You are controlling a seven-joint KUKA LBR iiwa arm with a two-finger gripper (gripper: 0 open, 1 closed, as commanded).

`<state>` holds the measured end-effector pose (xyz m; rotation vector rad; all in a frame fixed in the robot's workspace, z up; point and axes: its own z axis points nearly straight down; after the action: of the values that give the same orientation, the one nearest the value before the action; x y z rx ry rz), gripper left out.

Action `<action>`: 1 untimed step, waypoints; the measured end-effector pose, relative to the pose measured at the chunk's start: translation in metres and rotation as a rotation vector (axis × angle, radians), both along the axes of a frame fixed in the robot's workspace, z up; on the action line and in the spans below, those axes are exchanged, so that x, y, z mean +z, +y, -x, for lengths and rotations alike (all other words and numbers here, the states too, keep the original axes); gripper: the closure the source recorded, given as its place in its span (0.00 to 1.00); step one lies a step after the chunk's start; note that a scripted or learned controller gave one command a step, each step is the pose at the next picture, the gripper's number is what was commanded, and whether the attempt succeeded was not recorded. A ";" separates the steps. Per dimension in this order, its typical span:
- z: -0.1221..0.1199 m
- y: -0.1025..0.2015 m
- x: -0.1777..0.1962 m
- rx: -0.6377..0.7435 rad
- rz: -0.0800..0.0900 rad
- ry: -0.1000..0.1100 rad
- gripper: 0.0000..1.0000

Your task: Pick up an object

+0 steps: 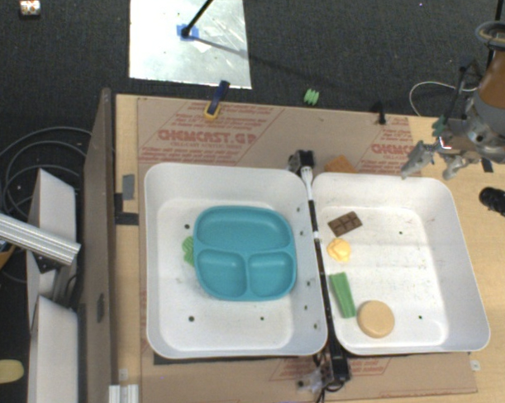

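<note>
Hand [436, 159] hovered above table just beyond right bin's [462, 237] far right corner, fingers spread, gripping nothing. Inside right bin: brown chocolate piece [344, 223] near far left; yellow piece [339, 250] just nearer than it; green stick [343, 294] nearer still; tan round disc [376, 318] beside stick. Left of right bin, left bin [164, 235] held teal divided plate [242, 252].

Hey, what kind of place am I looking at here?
Probably a robotics lab bench rather than a kitchen: a robot arm with its pincer beside two white bins, toy food like the brown chocolate piece, and loose cables on dark carpet.
</note>
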<state>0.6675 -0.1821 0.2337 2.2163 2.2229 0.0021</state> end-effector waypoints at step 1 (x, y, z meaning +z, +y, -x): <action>0.008 0.077 -0.092 0.007 -0.004 0.006 0.00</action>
<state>0.6593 -0.1054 0.1414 2.2142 2.2353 -0.0008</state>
